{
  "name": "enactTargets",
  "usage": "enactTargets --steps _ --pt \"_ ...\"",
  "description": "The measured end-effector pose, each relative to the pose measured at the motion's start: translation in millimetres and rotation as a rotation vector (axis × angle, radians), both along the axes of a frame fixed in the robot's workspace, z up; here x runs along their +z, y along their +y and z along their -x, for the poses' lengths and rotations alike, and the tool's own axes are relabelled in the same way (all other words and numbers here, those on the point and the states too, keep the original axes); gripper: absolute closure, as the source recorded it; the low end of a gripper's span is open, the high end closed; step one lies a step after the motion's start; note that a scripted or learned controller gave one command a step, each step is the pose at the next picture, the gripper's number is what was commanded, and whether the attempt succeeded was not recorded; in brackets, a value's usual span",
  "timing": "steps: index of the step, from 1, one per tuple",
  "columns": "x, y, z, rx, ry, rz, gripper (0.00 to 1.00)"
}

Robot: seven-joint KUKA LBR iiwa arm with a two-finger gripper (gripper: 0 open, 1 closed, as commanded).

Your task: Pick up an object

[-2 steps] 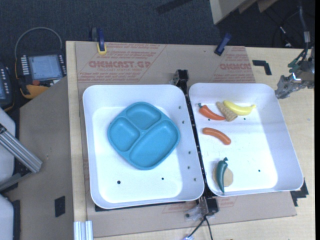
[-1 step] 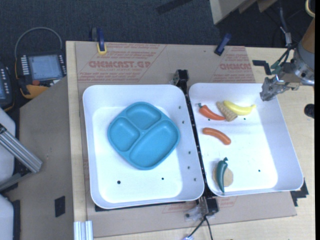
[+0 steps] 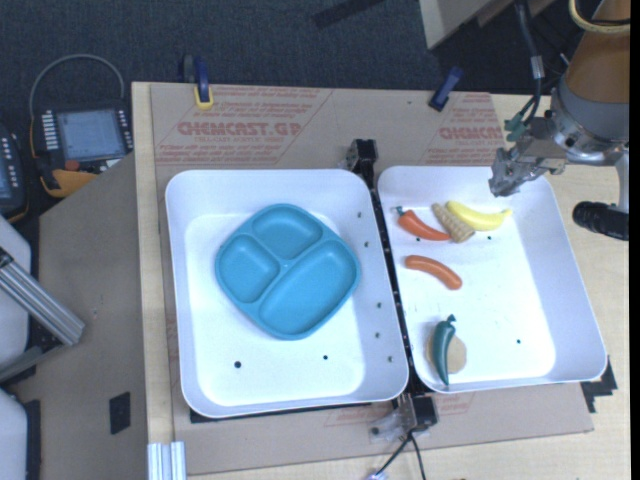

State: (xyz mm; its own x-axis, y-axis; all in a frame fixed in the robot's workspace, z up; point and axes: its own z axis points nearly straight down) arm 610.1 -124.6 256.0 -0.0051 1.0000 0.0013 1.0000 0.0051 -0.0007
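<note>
In the right bin (image 3: 560, 298) lie a yellow banana (image 3: 478, 215), a tan corn-like piece (image 3: 453, 223), an orange-red chili (image 3: 423, 226), an orange sausage (image 3: 433, 271) and a teal pepper on a beige piece (image 3: 445, 346). My gripper (image 3: 507, 180) hangs over the bin's far right part, just above and to the right of the banana's end. Nothing shows between its fingertips.
The left bin (image 3: 200, 358) holds a blue divided plate (image 3: 288, 269). A black clamp (image 3: 362, 154) sits at the far end of the seam between the bins. A screen device (image 3: 88, 133) lies off the bench at the left.
</note>
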Motion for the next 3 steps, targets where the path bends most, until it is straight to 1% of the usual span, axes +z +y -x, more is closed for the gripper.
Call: enactTargets --steps 1,2,3 --pt "-12 62 -4 0.001 0.002 -0.001 1.0" --pt "-17 114 -16 0.001 -0.002 0.0 1.0" --pt "-28 165 -22 0.0 -0.002 0.001 1.0"
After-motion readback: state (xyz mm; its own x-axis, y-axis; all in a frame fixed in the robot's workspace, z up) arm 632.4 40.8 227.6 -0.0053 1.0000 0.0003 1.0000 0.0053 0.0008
